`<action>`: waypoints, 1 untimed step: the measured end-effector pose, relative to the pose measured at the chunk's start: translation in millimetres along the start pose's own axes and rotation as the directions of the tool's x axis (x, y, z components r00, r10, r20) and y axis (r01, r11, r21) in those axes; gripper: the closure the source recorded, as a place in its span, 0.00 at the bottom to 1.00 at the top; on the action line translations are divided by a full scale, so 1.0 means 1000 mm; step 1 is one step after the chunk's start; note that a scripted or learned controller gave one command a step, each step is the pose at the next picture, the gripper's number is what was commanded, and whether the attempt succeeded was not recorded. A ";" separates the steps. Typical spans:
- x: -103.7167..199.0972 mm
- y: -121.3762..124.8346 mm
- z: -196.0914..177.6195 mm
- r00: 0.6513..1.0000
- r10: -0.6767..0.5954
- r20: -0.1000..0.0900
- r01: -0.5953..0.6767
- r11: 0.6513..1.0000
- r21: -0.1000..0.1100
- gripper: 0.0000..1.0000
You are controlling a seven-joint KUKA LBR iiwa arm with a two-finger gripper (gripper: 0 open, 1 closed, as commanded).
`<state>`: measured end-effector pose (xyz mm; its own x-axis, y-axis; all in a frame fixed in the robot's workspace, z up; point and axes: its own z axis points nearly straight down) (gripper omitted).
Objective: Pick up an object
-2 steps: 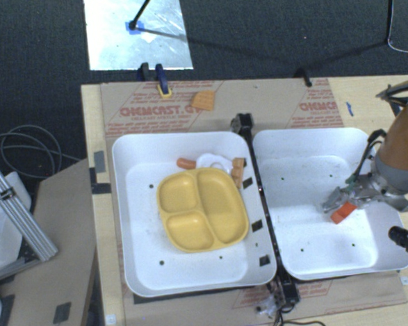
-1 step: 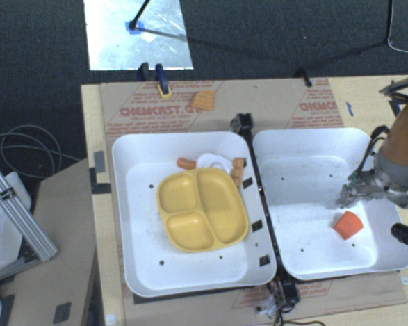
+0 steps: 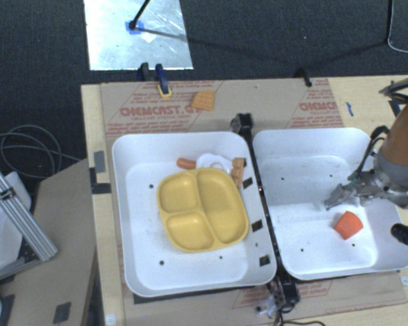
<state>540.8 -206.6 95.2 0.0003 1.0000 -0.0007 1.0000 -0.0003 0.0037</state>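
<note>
The orange block (image 3: 348,224) lies in the right bin (image 3: 315,262), toward that bin's near right corner, and it is the closest thing to the hand (image 3: 342,196). The hand sits low over the same bin, just beyond and slightly left of the block, with a small gap between them; nothing is between its fingers. Whether those fingers stand apart or together I cannot tell from this slant. The block looks squat, with no clear long axis, so approach angle should matter little. Bare white floor surrounds it on the left and far sides, while the bin's right wall is near on the other, leaving less room there. Farther off, the left bin (image 3: 142,268) holds a yellow divided tray (image 3: 200,211), with a small sausage-shaped piece (image 3: 186,163) and a tan piece (image 3: 238,169) past it. A tan block (image 3: 203,100) rests on the counter (image 3: 269,102) beyond both bins.
</note>
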 end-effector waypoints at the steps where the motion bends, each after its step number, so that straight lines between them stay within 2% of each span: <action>1: 0.000 -0.034 0.011 1.000 0.000 -0.002 0.000 1.000 0.005 0.00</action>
<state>506.7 -206.4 83.8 0.0001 1.0000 0.0009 1.0000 -0.0001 -0.0016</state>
